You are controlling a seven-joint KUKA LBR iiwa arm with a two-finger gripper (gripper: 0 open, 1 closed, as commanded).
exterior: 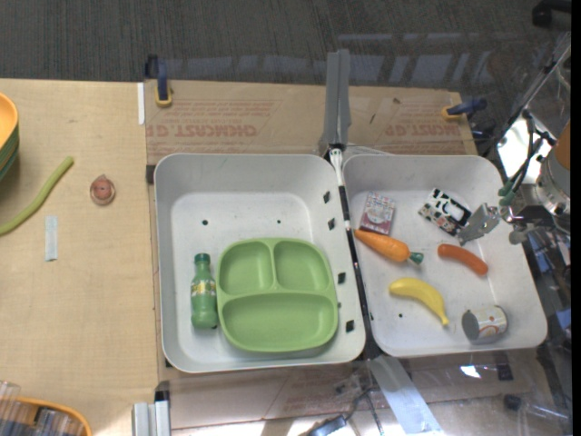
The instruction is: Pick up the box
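A small pink and white box [379,213] lies flat in the upper left part of the right bin [522,284]. My gripper [477,224] hangs over the right side of that bin, well to the right of the box. It is just right of a black and white packet [443,209] and above a red-orange pepper [463,258]. Nothing is visibly held in it.
In the right bin also lie a carrot [388,245], a banana [420,298] and a tipped can [486,323]. The left bin [172,198] holds a green divided plate [274,294] and a green bottle [203,290]. The arm [545,198] comes in at the right edge.
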